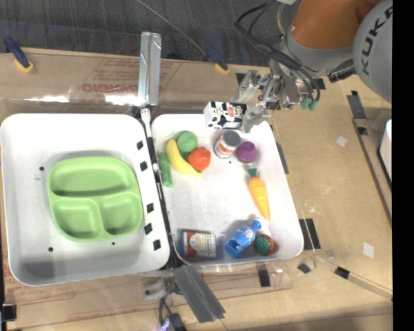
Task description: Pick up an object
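The task does not name one toy, so any toy in the right bin (279, 185) could be the one. The gripper (252, 119) hangs over the far edge of that bin, and it is hard to tell how its tips stand; no toy shows between them.

Just to the left of the gripper, touching or almost touching it, is a black and white cow toy (223, 114). Right below the gripper sit a small can (227, 144) and a purple ball-like toy (246, 152), side by side. A little further down is an orange carrot (259, 193).

Down and to the left of the gripper lie a green apple (187, 141), a yellow banana (179, 158) and a red-orange toy (199, 158), all close together. A green long toy (165, 169) lies by the bin's left wall.

Far from the gripper, at the near edge, are a can on its side (198, 244), a blue bottle (243, 236) and a small green and red toy (264, 244).

Well off to the left, the other bin (21, 185) holds a green tray with three parts (94, 197).
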`<state>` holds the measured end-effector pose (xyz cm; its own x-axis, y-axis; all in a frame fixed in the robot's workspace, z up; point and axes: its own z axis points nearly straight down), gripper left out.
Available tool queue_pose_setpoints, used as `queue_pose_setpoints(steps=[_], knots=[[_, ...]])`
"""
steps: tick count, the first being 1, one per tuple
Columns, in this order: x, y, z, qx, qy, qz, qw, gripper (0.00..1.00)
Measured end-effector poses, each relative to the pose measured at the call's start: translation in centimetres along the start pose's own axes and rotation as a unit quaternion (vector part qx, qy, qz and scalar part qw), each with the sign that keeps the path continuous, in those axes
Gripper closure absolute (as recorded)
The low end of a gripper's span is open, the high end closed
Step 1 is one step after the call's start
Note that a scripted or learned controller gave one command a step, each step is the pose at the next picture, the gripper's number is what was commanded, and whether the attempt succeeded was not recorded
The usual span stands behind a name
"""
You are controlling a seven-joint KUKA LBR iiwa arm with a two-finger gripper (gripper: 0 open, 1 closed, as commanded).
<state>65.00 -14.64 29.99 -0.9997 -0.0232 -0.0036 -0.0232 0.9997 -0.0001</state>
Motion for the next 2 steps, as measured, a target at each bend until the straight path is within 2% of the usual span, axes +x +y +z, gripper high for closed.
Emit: queue_pose_setpoints(steps=[1,2], knots=[[-0.9,5.7,-1.5,0.0,0.0,0.012,0.9999,1.0],[2.2,9.7,-0.8,0.001,0.003,0.134,0.9909,1.0]])
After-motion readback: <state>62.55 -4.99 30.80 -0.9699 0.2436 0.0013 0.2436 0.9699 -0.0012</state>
